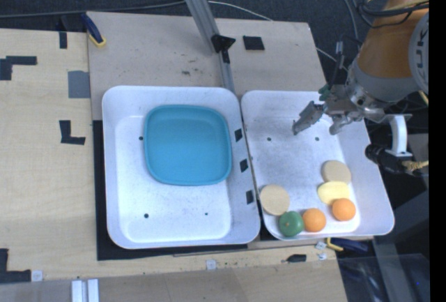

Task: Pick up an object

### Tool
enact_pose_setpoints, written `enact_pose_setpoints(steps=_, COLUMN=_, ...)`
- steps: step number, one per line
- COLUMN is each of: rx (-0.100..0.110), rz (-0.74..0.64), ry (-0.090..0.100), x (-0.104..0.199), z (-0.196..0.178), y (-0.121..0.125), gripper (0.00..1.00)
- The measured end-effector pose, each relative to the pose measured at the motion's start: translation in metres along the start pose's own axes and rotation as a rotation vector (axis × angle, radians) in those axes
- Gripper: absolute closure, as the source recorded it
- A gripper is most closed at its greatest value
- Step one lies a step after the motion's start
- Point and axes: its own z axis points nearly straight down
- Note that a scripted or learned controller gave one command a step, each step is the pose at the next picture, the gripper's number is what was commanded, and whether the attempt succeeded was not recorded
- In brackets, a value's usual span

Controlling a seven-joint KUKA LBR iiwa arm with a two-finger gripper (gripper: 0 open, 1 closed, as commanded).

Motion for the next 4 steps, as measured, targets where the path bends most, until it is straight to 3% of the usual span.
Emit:
enact_pose_setpoints(steps=3, rx=0.005, rz=0.0, ry=0.001, x=0.003, z=0.143, y=-0.002, gripper=0.0)
enact_pose_setpoints(steps=4, rx=0.0, rz=-0.001, ry=0.0, x=0.003, z=0.131, y=-0.001, gripper=1.0)
